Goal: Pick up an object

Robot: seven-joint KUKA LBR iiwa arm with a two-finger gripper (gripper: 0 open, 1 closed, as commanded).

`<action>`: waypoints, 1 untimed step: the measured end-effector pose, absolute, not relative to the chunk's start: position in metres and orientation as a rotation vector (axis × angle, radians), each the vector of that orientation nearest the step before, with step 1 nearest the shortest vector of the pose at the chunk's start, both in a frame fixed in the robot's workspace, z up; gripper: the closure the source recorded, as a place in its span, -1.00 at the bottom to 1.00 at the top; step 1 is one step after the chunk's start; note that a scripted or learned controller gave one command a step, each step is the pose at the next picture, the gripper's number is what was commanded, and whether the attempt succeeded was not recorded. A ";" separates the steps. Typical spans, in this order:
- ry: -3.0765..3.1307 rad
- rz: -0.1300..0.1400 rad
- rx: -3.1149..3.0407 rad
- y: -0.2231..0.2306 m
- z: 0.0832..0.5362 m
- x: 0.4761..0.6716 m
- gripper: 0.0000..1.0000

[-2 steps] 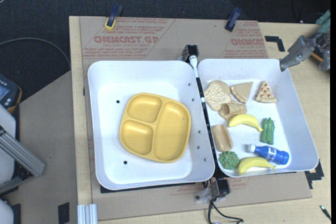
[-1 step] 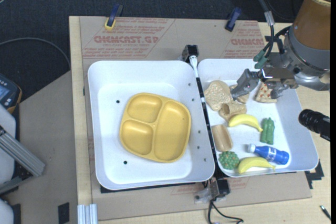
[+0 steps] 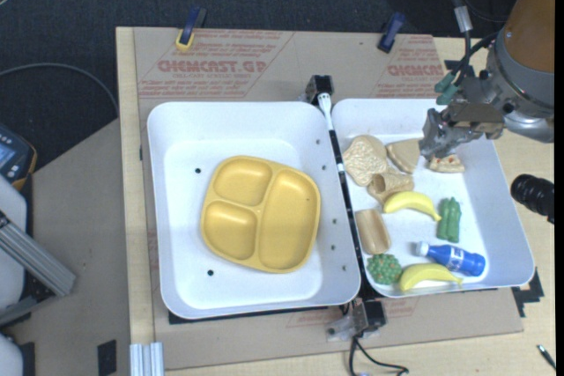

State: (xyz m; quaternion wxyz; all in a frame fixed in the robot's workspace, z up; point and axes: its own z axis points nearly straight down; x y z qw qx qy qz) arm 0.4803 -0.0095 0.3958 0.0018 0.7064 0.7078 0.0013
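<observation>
Nearest, at the front of the right bin (image 3: 520, 253): one yellow banana (image 3: 425, 276), with one green broccoli floret (image 3: 382, 267) touching its left end and one blue bottle (image 3: 454, 257) lying on its side just behind. Further back: one tan bun (image 3: 373, 231) near the bin's left wall, a second banana (image 3: 411, 203), making two in all, and one dark green vegetable (image 3: 449, 218) just right of it. Beyond those, a cluster of four pale tan pieces: one small curled piece (image 3: 392, 183), one large knobbly piece (image 3: 364, 158), one bread slice (image 3: 403, 156), and one flat piece with reddish spots (image 3: 447, 163) farthest right.

Directly over that spotted piece, low in the bin: the gripper (image 3: 438, 147). Open or closed, and touching or apart from the piece: cannot tell from this angle.

In the left bin (image 3: 167, 189): one yellow divided tray (image 3: 261, 213) with three compartments, lying flat and slightly skewed.

Under both bins: one brown cardboard sheet (image 3: 264, 57). At its far edge: two blue clamps (image 3: 189, 28), well apart, one left and one right.
</observation>
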 end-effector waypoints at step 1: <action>2.227 0.008 2.213 0.046 0.415 0.480 1.00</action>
